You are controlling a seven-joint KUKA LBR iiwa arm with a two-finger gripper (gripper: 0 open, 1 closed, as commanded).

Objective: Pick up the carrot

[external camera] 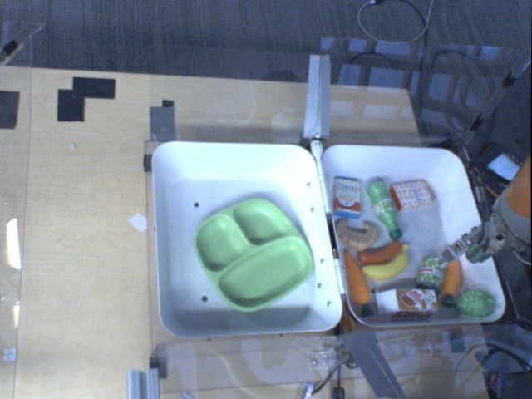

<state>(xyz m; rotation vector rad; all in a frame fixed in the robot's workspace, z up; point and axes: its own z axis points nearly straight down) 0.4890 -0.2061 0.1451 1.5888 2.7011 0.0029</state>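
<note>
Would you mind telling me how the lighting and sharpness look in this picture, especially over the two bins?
Camera view: soft overall, small labels unreadable; the left bin casts a dim shadow around the green plate; glare washes the right bin floor pale; the tool near the right edge is blurred; the carrot reads clearly.

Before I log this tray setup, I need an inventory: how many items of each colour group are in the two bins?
Green: 4 (divided plate, bottle, can, broccoli)
Orange: 2 (carrots)
Yellow: 1 (banana)
Red or red-and-white: 4
Tan: 1
Total: 12

arm (517,210) cut off at right edge, end effector (467,246) blurred
</note>
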